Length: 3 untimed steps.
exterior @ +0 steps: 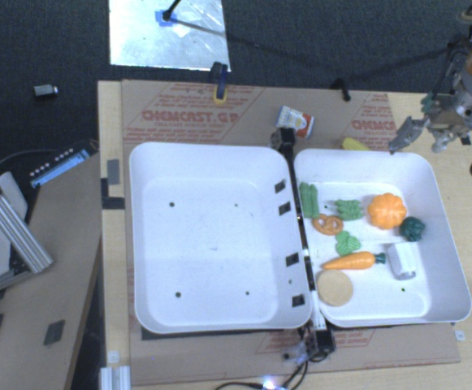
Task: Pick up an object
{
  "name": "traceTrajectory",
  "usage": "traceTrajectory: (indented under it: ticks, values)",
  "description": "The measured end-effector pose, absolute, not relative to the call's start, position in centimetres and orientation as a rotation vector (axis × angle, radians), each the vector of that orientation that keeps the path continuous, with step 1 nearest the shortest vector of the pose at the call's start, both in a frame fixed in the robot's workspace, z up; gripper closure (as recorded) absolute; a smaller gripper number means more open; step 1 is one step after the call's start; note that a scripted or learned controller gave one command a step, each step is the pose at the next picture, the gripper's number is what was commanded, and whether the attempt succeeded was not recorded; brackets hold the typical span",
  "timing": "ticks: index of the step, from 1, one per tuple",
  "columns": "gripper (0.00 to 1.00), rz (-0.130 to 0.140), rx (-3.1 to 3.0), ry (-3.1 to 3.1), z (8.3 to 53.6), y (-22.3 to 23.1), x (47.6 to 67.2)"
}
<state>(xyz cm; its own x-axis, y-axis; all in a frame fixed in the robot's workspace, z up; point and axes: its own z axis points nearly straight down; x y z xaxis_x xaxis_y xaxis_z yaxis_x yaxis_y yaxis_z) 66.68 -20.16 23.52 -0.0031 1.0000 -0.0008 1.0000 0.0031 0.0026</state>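
While the tool (421, 136) hangs spread wide with nothing between its fingers above the right bin's (445, 210) far rim, the orange pumpkin (387, 210) lies inside, beside a carrot (351, 261).

A shiny metal sheet (169, 21) lies on the dark floor at twelve o'clock. Below it, a yellow-and-blue clamp (219, 84) grips the table's (81, 218) far edge. At nine o'clock, an aluminium rail (8, 226) slants across; a small grey block (46, 91) sits at ten.
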Motion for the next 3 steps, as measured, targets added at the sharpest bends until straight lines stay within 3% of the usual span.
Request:
traceTrajectory:
  ticks: [1, 2, 3]
  values:
    - [1.0, 0.004, 2.209, 2.224, 24.7, -20.2, 66.8]
    - [1.0, -0.002, 2.217, 2.23, 18.0, -18.5, 66.8]
    - [1.0, -0.005, 2.224, 2.227, 7.9, -18.8, 63.3]
